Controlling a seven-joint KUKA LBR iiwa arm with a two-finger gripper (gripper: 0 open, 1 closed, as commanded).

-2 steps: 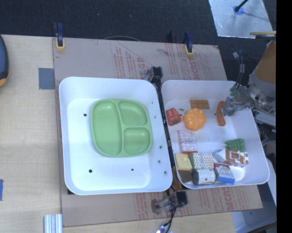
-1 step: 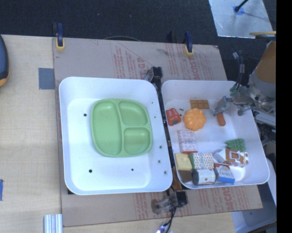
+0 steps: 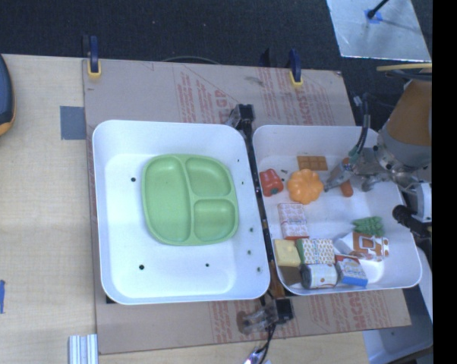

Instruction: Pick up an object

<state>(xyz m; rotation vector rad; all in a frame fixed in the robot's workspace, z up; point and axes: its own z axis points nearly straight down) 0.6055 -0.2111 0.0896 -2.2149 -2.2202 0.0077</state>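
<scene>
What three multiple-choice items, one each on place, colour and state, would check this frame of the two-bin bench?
1. Where does the green divided plate lie?
A. left bin
B. right bin
C. on the bare bench

2. What colour is the pumpkin-shaped toy?
A. blue
B. orange
C. white

3. How does the plate lie?
A. flipped over
B. propped on the bin wall
C. flat, compartments up

Key: 1 A, it sits in the left bin; 2 B, the toy in the right bin is orange; 3 C, its three compartments face upward.
</scene>
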